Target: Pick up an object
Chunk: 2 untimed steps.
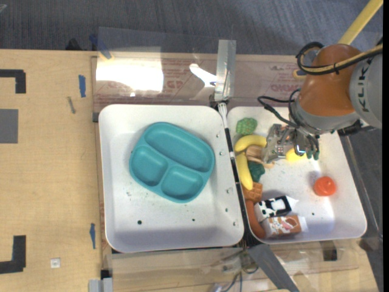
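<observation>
The right bin (340, 221) holds several toy items. A yellow banana (245, 158) lies along its left side, with a green leafy piece (246, 126) above it and a dark green piece (256, 171) beside it. An orange-red ball (324, 186) sits at the right. A black-and-white toy (275, 206) and a red-brown packet (281, 225) lie near the front. My gripper (284, 148) hangs low over the bin's upper middle, just right of the banana's tip. A small yellow item (297, 154) shows beside its fingers.
The left bin (121, 224) holds a teal divided plate (172, 161). A metal divider (225, 72) rises between the bins at the back. The tan bench (42, 163) stretches to the left. The arm's orange band (328, 81) looms over the right bin's back corner.
</observation>
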### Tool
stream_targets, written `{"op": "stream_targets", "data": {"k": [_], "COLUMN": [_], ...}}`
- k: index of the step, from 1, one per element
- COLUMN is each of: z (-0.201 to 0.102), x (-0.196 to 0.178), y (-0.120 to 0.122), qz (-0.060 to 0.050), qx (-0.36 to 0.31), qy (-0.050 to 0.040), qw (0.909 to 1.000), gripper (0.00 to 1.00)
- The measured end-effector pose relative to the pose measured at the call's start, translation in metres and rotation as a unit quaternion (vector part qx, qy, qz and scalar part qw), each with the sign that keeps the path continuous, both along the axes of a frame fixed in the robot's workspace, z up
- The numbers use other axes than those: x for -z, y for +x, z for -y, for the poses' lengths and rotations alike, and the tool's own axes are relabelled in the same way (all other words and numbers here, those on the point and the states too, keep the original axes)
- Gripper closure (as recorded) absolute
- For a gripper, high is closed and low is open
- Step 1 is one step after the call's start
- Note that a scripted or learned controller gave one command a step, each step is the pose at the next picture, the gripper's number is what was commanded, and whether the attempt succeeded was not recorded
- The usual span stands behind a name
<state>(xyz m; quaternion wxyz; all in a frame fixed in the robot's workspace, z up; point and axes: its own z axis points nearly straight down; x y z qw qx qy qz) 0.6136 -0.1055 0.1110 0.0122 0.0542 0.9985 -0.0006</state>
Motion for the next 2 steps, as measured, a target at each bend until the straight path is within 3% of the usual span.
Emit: {"op": "stream_targets", "data": {"k": [1,2], "z": [-0.053,0.020], "x": [-0.126,-0.091], "y": [-0.010,-0.050], "qz": [-0.003,-0.011], "qx": [-0.045,-0.256], "qy": [0.0007,-0.0021], "qw": [0.9990,0.9667], "gripper": [1.00,1.00]}}
